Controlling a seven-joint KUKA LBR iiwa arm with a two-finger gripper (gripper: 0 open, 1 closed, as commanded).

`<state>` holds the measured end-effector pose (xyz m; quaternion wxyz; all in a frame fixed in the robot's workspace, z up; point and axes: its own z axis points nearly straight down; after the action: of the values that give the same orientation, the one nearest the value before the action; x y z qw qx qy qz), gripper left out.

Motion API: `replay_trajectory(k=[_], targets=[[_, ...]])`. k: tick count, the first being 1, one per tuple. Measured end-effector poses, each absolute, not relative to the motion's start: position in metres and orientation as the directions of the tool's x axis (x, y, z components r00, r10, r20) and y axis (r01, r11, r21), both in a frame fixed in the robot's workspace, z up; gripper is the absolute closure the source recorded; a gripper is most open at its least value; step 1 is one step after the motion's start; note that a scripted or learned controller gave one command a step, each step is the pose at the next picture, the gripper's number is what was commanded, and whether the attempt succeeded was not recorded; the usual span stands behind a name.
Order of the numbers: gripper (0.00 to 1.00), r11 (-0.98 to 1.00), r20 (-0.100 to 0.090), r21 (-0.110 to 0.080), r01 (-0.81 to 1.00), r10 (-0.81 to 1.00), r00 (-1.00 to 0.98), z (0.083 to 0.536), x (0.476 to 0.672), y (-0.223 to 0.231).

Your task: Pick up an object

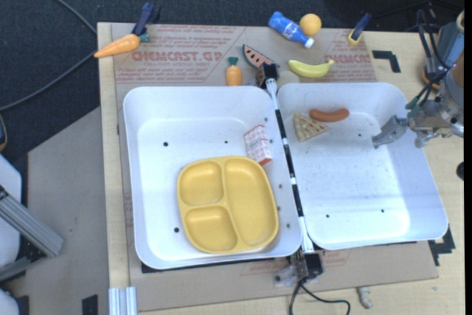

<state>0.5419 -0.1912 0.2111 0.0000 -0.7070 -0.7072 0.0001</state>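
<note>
Two bins | hand (404,132) at right bin's (369,232) right rim, grip state unclear | sausage (329,114), wedge (309,127) well apart

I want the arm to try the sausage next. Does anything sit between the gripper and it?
Nothing visible does. The gripper is at the right bin's right side, and bare bin floor lies between it and the sausage. The waffle wedge lies just beside the sausage, on its far side.

A red sausage (329,114) and a waffle wedge (309,127) lie near the right bin's (413,195) far wall.
</note>
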Motion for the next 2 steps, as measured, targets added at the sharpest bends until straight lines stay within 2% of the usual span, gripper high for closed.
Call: replay_trajectory(k=[1, 2], targets=[[0.00, 0.001, 0.002, -0.003, 1.000, 1.000, -0.001, 0.109, 0.597, -0.115], [0.00, 0.002, 0.001, 0.004, 1.000, 1.000, -0.002, 0.088, 0.645, -0.100]])
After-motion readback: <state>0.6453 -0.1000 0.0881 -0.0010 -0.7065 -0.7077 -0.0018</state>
